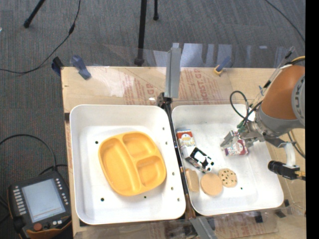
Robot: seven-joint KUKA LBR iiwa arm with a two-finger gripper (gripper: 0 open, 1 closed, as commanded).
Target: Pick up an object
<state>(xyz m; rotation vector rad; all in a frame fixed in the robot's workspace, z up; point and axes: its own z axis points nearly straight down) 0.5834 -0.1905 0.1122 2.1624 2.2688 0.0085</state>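
Observation:
My gripper (235,141) hangs low over the right bin (264,195), in its middle right part, at the end of the grey arm with the orange band (283,96). Directly under it, partly hidden, lies a small white and dark red pack (239,149); whether the gripper touches it I cannot tell. Further left in the same bin are a red and white carton (185,138), a black and white toy (201,160), a chocolate-chip cookie (228,178), a tan round disc (211,184) and a tan oblong piece (192,180).
A yellow divided plate (132,162) lies in the left bin (84,128). The rim between the bins (175,153) runs just left of the carton. A black cable loops from the arm over the right bin's far side (238,106).

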